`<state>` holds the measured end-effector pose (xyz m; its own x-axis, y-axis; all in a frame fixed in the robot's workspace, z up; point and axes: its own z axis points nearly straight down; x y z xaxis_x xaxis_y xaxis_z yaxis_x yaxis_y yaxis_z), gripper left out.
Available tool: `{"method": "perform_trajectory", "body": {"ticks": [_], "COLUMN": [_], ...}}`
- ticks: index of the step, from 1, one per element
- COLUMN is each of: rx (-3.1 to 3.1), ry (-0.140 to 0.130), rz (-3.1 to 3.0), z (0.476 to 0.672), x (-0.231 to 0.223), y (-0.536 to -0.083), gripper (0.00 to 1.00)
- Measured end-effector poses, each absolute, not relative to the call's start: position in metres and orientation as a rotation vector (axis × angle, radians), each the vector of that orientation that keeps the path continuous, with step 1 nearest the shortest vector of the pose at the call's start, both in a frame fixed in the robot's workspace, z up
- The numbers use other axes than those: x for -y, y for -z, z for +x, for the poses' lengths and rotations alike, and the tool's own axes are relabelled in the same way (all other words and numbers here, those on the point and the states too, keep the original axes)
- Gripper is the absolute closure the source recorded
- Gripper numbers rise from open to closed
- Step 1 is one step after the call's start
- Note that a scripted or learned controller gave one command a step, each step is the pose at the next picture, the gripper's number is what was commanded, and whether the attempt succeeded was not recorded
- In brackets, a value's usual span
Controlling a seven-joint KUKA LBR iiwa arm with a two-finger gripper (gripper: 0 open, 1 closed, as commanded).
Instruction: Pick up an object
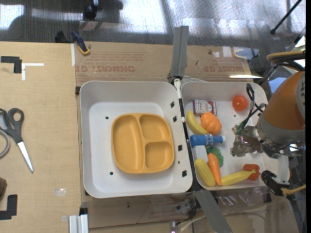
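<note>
The right bin point(221, 87) holds several toy foods: a banana point(195, 123), an orange pumpkin point(211, 123), a small pink box point(204, 106), a red tomato point(239, 102), a blue bottle point(206, 140), corn point(204, 172), a carrot point(214, 168), a green item point(216, 156), a yellow piece point(236, 177) and a red piece point(251, 169). My gripper point(241, 146) hangs over the right part of this bin, to the right of the blue bottle. Nothing shows between its fingers.
The left bin point(92, 130) holds a yellow divided tray point(144, 142). Scissors point(17, 135) lie on the bench at far left. Cardboard lies behind the bins. The arm's grey and orange body point(286, 113) covers the right bin's right edge.
</note>
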<state>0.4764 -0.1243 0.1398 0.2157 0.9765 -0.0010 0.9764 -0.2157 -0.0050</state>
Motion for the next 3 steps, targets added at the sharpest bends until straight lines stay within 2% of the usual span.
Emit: {"method": "perform_trajectory", "body": {"ticks": [1,2,3], "rx": [1.681,1.681,1.386], "ry": [-0.006,-0.007,-0.01], "rz": [-2.654,-2.654,-2.816], "z": [0.478,0.478,0.476], "x": [0.048,0.048,0.097], "y": [-0.232,-0.232,-0.171], "gripper": [1.0,0.0,0.0]}}
